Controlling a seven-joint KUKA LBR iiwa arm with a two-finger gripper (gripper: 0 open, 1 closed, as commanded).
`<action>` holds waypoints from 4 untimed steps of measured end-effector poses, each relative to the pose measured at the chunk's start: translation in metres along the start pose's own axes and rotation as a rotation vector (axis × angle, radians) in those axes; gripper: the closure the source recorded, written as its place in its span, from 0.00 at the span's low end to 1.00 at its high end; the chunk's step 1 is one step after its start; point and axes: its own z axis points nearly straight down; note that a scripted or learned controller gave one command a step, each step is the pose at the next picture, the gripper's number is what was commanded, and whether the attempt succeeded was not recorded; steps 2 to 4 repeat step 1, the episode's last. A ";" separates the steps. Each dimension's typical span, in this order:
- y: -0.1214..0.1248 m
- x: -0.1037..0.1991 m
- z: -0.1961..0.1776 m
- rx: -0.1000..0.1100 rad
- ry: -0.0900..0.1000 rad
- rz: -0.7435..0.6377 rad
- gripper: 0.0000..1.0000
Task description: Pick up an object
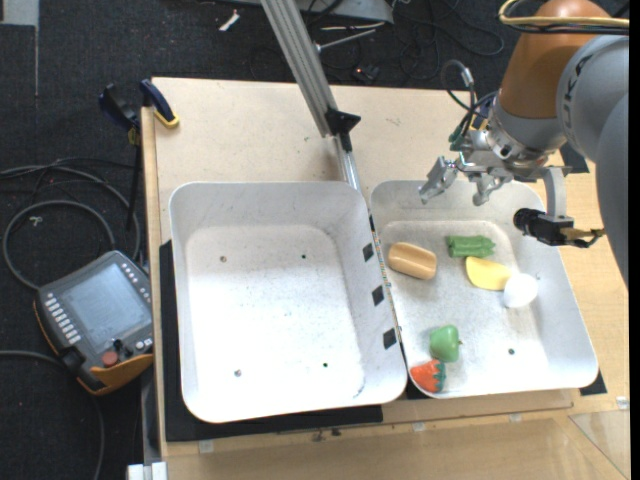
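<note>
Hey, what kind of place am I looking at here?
Most likely a robotics lab set up for grasping trials. A grey industrial arm reaches over two white bins on a bench, a teach pendant lies on the floor, and loose cables run around it.

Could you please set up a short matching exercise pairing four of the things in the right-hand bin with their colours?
Things:
1. bread roll
2. ball
3. pepper
4. banana piece

Colours:
A. white
B. yellow
C. tan
D. green

Pairs: 1-C, 2-A, 3-D, 4-B

All four lie in the right bin, below the open gripper, which holds nothing.
</note>
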 end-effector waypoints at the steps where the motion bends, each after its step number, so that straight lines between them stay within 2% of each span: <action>1: 0.001 0.000 -0.003 -0.004 -0.002 -0.001 0.00; 4: 0.001 0.000 -0.003 -0.004 -0.002 -0.001 0.00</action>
